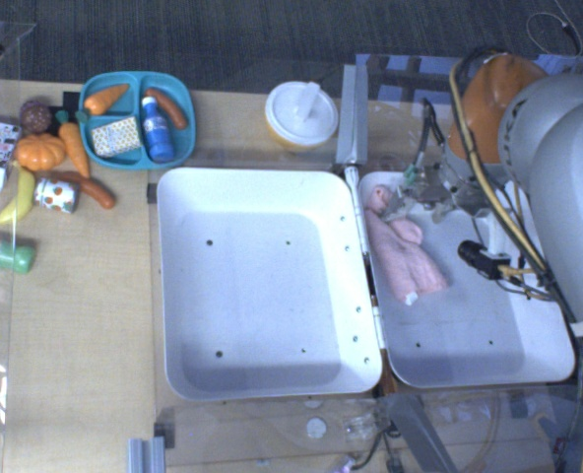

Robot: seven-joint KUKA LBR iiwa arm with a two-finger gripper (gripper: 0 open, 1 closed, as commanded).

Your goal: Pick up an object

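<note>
Arm over the right bin (528,363) — pink doll (402,249) below it.
The doll lies in that bin's left half, by the wall; the tool (427,190) sits just beside its head — grip state unclear.

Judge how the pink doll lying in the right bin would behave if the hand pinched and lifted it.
The pink doll looks soft, like cloth, so it would probably sag from wherever it is pinched. It lies flat and long near the right bin wall, so it seems unlikely to roll. It is probably light. The hand is at its head end; a pinch may catch only loose fabric.
</note>
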